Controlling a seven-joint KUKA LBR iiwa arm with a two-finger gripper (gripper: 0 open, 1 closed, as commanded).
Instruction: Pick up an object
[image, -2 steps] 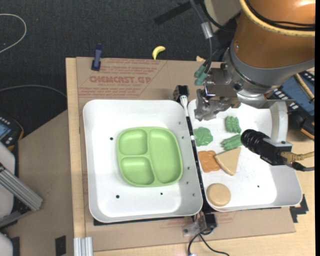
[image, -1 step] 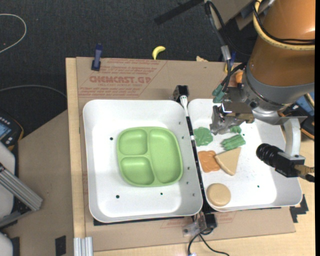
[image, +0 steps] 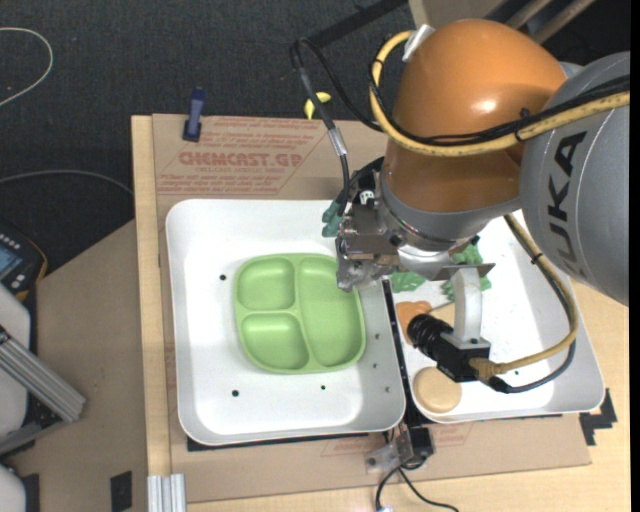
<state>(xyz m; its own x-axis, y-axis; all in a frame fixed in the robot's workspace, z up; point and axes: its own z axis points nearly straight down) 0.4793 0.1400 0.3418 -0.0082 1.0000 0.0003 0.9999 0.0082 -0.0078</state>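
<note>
Camera view, looking down at a slant on both bins. Left bin (image: 200, 300) takes the middle of the frame. Right bin (image: 560, 340) sits against it on the right, largely covered by the arm (image: 585, 180).

Orange band (image: 470, 90) fills the upper right, with the grey wrist below it. Gripper (image: 352, 278) hangs low over the seam between the two bins, at the upper right edge of the green divided plate (image: 300, 315). Cannot tell whether it is released or clenched, as the wrist body hides its tip. Nothing visibly grasped. Contact with the plate rim cannot be judged either.

Plate: three compartments, lying flat in the left bin, slightly right of the bin's centre, right side close to the bin wall.

Right bin contents:
- tan round disc (image: 437, 392) at the lower left corner of that bin
- small orange piece (image: 410, 312) just above the disc, partly hidden
- green jagged-edged piece (image: 480, 272) poking out from under the wrist

Brown board (image: 250, 155) with red lettering under the bins. Blue clip (image: 194, 115) on its upper left edge, well apart from the bins.
</note>
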